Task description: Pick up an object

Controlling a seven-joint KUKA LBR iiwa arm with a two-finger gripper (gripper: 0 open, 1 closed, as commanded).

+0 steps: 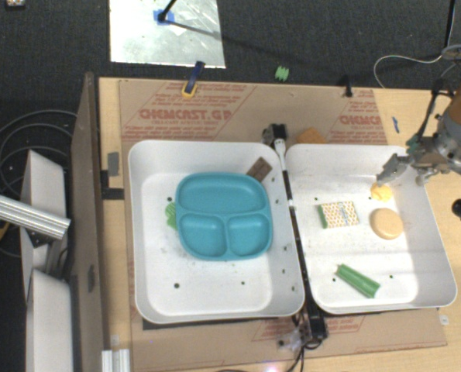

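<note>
A dark carpet (pixel 331 22) covers the floor beyond the bench. A shiny metal sheet (pixel 166 22) lies on it, up and well to the left of the gripper (pixel 404 169). The bench top is brown board (pixel 238 111) with red print, running under and left of the gripper. Far left of it, black cables (pixel 21 142) loop on the floor beside a white box (pixel 48 285) and a metal bar (pixel 25 214). Bright light falls across the board's near edge.

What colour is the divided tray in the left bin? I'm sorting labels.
Teal blue divided tray, clearest in the camera view.
</note>
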